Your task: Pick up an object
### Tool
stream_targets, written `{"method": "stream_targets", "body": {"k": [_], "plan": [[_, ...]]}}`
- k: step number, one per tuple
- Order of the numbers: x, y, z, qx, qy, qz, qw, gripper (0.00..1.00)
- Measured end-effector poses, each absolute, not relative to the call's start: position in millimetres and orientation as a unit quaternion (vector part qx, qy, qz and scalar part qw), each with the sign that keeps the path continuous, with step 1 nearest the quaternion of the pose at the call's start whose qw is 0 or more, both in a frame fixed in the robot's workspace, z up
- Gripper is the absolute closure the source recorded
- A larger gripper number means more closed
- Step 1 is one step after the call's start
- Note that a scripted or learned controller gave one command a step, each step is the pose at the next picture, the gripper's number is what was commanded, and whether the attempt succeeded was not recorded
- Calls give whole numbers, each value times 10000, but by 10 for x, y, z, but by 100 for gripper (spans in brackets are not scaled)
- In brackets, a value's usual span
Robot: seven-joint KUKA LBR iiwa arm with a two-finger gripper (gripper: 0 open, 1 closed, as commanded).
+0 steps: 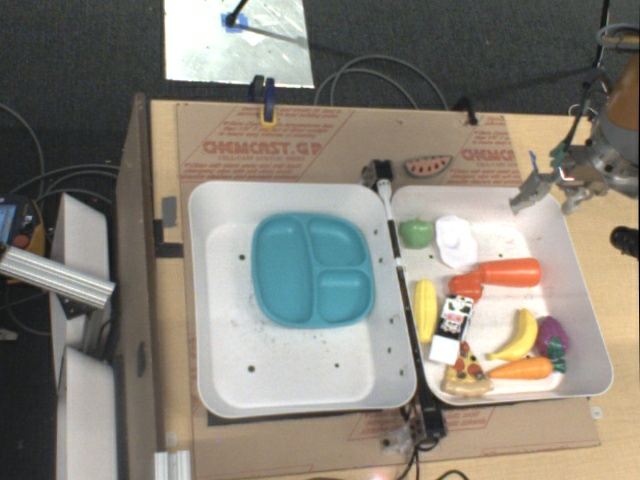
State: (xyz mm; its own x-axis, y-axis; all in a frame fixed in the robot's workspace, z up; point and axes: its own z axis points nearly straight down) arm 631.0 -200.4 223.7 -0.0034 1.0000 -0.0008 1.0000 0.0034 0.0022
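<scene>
While the gripper (548,190) hangs over the right bin's (590,298) far right corner, you've got the toys sitting below and left of it: orange carrot (510,272), white lump (455,240), green apple (416,232), two bananas, purple grapes (552,336), pizza slice (465,376). Fingers look spread apart, nothing between them, touching nothing. Blue divided plate (312,270) sits far left of it, in the other bin.

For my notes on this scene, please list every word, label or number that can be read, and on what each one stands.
"CHEMCAST GP", red print repeated on the brown protective paper sheet under the bins; the other red lines there are too blurred to read.
Small black-and-white box in the right bin: markings too small to read.
</scene>
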Motion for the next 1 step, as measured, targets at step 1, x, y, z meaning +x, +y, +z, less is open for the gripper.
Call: {"method": "stream_targets", "body": {"k": [1], "plan": [[5800,-1752,1145,7050,7091,54,87,0]]}}
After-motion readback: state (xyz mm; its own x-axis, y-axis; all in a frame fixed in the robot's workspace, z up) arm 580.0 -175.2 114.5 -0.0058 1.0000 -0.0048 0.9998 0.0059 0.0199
